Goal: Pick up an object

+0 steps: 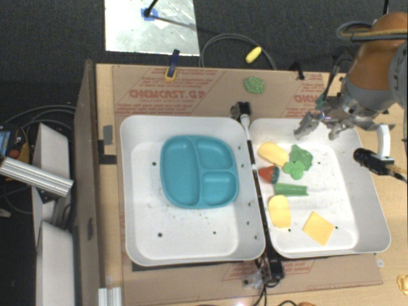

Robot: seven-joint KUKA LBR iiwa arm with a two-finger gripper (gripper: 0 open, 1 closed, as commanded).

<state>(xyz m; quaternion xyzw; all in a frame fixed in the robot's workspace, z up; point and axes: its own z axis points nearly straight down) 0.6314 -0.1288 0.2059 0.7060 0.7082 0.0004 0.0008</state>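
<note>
Claw point(320, 127) of the grey arm hangs over the far edge of the right white bin point(373, 225), its two fingers spread apart with nothing between them. Taking the broccoli-like green toy point(298, 159) as the landmark: the claw sits just beyond it toward the far rim and apart from it; a yellow rounded toy point(273, 152) lies just to its left; a small red-and-green toy point(269, 174) lies to its near left; a green bean-shaped toy point(291, 189) lies just nearer than it; a pale yellow oblong toy point(279, 211) lies further toward the near rim; and a flat yellow-orange wedge point(318, 227) sits nearest the front, well apart. Across the divider to the landmark's left, a teal compartment plate point(198, 171) rests in the left white bin point(140, 234). By my reading, the task has hardly begun: no object is lifted or gripped, every toy lies on the bin floor, and the descent, closing and lift all remain.
</note>
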